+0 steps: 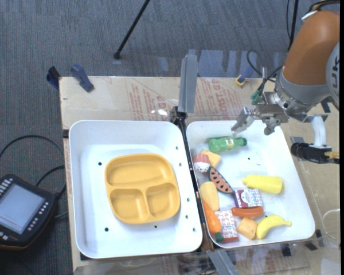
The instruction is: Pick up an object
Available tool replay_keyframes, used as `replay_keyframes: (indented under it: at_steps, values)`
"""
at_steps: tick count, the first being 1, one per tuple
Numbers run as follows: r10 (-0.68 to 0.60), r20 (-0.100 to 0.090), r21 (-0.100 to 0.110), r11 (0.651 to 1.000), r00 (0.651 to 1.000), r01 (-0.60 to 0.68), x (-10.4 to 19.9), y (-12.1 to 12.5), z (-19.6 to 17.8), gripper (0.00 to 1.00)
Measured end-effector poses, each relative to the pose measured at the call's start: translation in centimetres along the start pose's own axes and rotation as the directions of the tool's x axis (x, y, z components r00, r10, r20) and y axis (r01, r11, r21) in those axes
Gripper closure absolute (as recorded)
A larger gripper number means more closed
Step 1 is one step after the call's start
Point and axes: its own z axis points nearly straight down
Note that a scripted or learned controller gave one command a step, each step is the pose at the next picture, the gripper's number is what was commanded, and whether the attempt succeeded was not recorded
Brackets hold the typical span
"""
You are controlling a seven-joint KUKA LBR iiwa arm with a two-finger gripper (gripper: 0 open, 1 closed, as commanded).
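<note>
green bottle (226, 144) | lying on its side, cap toward right | far part of right bin (295, 182) | apart from the toy-food cluster (235, 205) nearer in the bin

pincer (255, 124) open above right bin (292, 179) | green bottle (226, 144) just below | yellow tray (141, 187) in left bin (86, 153)

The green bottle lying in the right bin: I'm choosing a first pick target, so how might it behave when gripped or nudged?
The green bottle lies on its side and looks round-bodied, so a nudge would probably roll it. It looks like smooth plastic, so the fingers could slip. It has bare bin floor around it, so it could travel.
</note>
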Motion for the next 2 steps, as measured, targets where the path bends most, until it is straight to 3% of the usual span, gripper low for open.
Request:
replay_keyframes:
  at_steps: [1,2]
  values:
    - [-0.146,-0.004,0.011,0.989,0.989,0.146,1.51,-7.54,13.08,0.00]
    - [-0.145,-0.001,0.001,0.989,0.989,0.145,1.41,-7.25,12.60,0.00]
